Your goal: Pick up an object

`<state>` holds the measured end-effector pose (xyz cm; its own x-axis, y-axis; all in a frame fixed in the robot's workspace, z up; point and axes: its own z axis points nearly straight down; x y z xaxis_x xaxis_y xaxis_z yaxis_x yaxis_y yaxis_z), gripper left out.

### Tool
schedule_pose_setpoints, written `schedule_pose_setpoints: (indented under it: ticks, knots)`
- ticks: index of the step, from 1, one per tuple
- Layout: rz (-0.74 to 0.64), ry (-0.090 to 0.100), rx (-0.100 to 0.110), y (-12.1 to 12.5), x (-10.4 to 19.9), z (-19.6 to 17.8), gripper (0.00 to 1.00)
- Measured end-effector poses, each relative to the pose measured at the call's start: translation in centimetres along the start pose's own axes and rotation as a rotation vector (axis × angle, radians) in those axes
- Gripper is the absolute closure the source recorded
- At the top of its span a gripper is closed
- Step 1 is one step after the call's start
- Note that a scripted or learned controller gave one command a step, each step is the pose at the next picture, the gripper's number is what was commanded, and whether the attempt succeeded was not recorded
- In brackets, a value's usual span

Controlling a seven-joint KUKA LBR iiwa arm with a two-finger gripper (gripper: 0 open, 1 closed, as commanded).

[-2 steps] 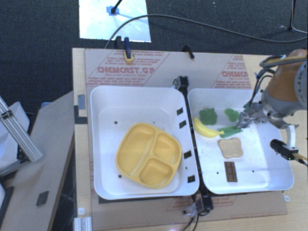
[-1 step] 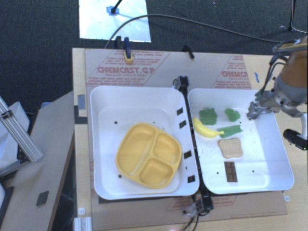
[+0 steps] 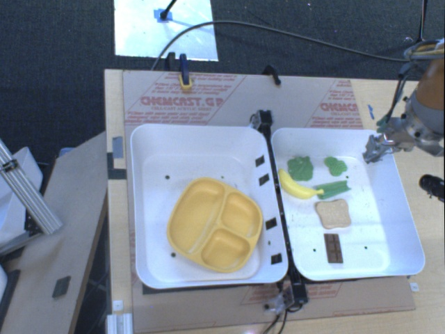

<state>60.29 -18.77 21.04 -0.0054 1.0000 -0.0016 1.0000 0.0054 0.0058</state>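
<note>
Your hand (image 3: 375,147) hangs over the upper right rim of the right shallow white bin (image 3: 396,207), above its far corner; whether its fingers are apart or together you cannot tell from this view, and nothing is seen between them. The things to pick all lie in that bin, toward its left half: a yellow toy banana (image 3: 295,186) beside the dividing wall, two green leafy pieces (image 3: 300,167) (image 3: 336,165) above it, a green pod-like piece (image 3: 334,188), a tan slice of toy bread (image 3: 334,214) and a flat brown chocolate bar (image 3: 334,248). The left bin (image 3: 149,186) holds a yellow divided plastic tray (image 3: 215,223).

Aim for a piece that stands apart. The bread and the chocolate bar have open floor around them, but they lie flat, so come down squarely and low. The banana touches the green pod, so keep clear of that pair unless you straddle the banana's narrow width.
</note>
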Motion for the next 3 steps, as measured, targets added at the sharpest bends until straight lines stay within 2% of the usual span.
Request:
schedule_pose_setpoints:
  ticks: [1,2,3]
  knots:
    - [-0.001,-0.001,-0.003,1.2,0.3,-5.7,1.0]
    - [-0.005,0.003,0.004,0.8,6.3,-5.7,1.0]
    - [-0.003,0.002,0.004,0.8,10.8,-4.3,1.0]
